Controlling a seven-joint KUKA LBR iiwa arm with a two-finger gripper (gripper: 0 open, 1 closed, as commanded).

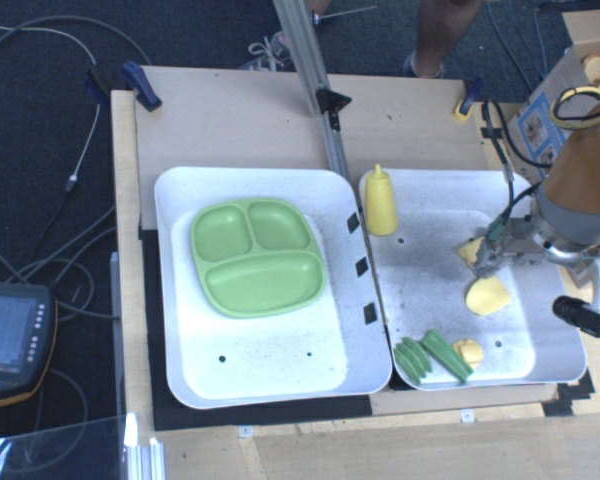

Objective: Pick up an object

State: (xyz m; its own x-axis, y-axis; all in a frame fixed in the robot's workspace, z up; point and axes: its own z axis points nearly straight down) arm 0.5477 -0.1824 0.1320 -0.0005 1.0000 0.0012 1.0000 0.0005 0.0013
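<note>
Small pale-yellow plastic piece (468,252): likeliest pick, judged by nearness; lies on the floor of the right-hand shallow white bin (420,268), toward its far right part, just beside the two-finger gripper (488,250), apparently touching it.

Gripper: low over the bin floor, at the end of the grey arm with orange band (580,178) reaching in from the right. Grip state: cannot tell, tip too blurred; nothing seen held.

Handling advice, as judgement only:
- Centre over the piece before closing; at present seemingly offset to its right.
- Descend straight and close slowly; a small, light part probably skids aside if nudged.
- Keep clear of the rounded yellow lemon-shaped toy (487,295) lying near, just toward the camera.
- Lift straight up and confirm the piece rises.

Count, largest to smallest:
- Shallow white bins: two, side by side; left-hand one (280,358) and the right-hand one.
- Light-green three-compartment plastic plate (258,258): one, in the left bin.
- Yellow squeeze bottle with pointed cap (380,203): one, right bin, far left corner.
- Green plastic bean pods (432,356): one cluster, right bin, near edge; pod number unclear.
- Lemon-shaped toy: one.
- Small yellow pieces: two; the second (468,351) just beside the pods.
</note>
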